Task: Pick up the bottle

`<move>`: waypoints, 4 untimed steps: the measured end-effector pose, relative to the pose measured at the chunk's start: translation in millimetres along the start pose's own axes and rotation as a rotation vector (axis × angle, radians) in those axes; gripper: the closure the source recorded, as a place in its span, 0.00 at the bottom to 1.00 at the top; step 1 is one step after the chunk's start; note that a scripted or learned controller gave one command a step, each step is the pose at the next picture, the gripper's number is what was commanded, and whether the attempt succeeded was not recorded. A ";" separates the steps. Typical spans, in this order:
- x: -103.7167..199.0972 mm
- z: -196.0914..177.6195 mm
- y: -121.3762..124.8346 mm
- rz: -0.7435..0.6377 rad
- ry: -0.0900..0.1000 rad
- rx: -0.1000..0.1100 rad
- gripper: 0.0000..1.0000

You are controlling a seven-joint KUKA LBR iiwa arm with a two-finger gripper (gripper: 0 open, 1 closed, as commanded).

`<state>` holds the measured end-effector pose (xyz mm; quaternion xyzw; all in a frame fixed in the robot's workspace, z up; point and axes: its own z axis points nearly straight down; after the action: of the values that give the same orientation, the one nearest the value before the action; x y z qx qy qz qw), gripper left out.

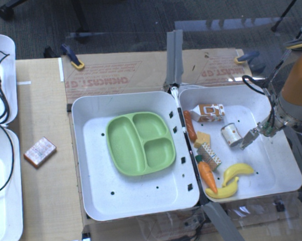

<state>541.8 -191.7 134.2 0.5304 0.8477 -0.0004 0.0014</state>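
Gripper: grey two-finger gripper (247, 139) low in right white bin (280, 177); finger state cannot be told.
Bottle: small silvery-white bottle (230, 134) lies just beside it.

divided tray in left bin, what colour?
Light green plastic divided tray, plain, no pattern; clear in the camera view.

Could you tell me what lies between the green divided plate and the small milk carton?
In the camera view, the two bins' adjoining white rims and an orange sausage-shaped toy lie between the green divided plastic plate and the small white-and-orange milk carton.
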 end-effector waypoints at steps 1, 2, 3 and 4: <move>96.2 -91.7 33.5 0.086 0.002 0.002 0.00; 79.9 -42.4 -33.0 0.251 0.003 0.004 0.00; 72.5 -84.1 -35.4 0.577 0.000 0.002 0.00; 86.8 39.7 -30.8 0.602 0.003 0.006 0.00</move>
<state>476.2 -127.2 94.2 0.7580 0.6522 -0.0015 -0.0015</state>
